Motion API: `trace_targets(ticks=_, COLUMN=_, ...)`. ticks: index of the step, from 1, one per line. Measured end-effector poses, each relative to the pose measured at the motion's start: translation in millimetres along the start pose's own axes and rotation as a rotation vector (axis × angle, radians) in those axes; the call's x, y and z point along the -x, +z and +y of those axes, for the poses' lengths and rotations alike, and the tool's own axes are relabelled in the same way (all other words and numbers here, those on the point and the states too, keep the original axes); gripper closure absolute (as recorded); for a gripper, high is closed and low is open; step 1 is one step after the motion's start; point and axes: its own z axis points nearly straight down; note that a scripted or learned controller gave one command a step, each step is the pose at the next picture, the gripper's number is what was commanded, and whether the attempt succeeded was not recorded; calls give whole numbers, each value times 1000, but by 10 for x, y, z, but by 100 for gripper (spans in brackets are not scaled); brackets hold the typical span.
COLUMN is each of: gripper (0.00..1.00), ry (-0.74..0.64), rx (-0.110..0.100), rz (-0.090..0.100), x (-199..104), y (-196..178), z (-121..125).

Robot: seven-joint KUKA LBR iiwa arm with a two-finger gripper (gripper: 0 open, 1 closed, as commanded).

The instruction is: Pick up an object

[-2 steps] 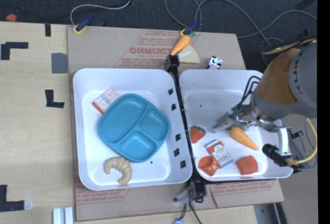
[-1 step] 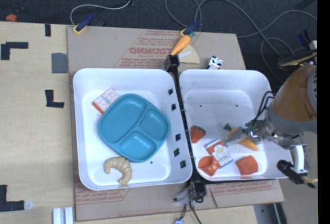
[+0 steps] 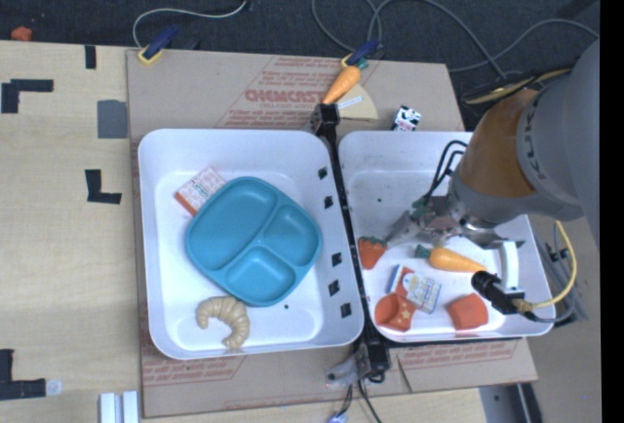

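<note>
Here, right bin (image 3: 390, 158): several small toy foods lie loose along its near side. A yellow-orange carrot-like piece (image 3: 456, 260) sits just below the gripper (image 3: 421, 228), apart from it. Nearby: a small strawberry-like piece (image 3: 370, 251) by the divider, a red piece with a white card (image 3: 409, 296), a red-orange block (image 3: 469, 312). Gripper low over the bin floor, fingers spread, nothing between them. Left bin (image 3: 156, 216): blue divided plate (image 3: 253, 239), croissant (image 3: 223, 319), small packet (image 3: 198, 190). Beyond the bins, on cardboard, a toy carrot (image 3: 341, 83).
</note>
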Motion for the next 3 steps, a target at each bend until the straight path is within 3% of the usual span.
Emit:
trace_targets(ticks=1, gripper=0, ry=-1, rx=-9, rz=7, x=506, y=-723, z=-138)
trace_targets(ticks=2, gripper=0, ry=1, rx=14, rz=-6, x=446, y=-53, z=-402)
trace_targets(ticks=3, gripper=100, ry=1, rx=16, rz=-6, x=449, y=-166, z=-389)
